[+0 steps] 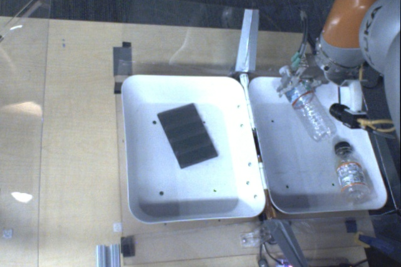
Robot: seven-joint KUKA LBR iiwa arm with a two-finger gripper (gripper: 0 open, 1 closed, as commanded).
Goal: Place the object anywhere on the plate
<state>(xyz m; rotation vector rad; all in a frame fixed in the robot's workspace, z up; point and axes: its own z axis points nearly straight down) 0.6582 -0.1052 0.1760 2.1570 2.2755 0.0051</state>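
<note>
Gripper: the gripper (293, 79) sits over the upper left corner of the right bin, at the end of the grey arm (360, 21) with its orange band; its fingers appear clenched on the cap end of a clear bottle
Held bottle: the clear plastic bottle (311, 112) slants from the gripper down and to the right across the upper part of the right bin; whether its lower end touches the bin floor I cannot tell; no writing can be read on it
Second bottle: a small bottle (348, 173) with a dark cap lies near the right bin's lower right corner, well apart from the held one; it bears an orange and white label, the print too small to read
Right bin: the white bin (282, 190) holds both bottles
Left bin: the white bin (141, 197) lies just beside the right one
Plate: a dark rectangular plate (187, 135) lies tilted in the middle of the left bin, nothing on it
Tabletop: pale wood tabletop (62, 153) carries both bins
</note>
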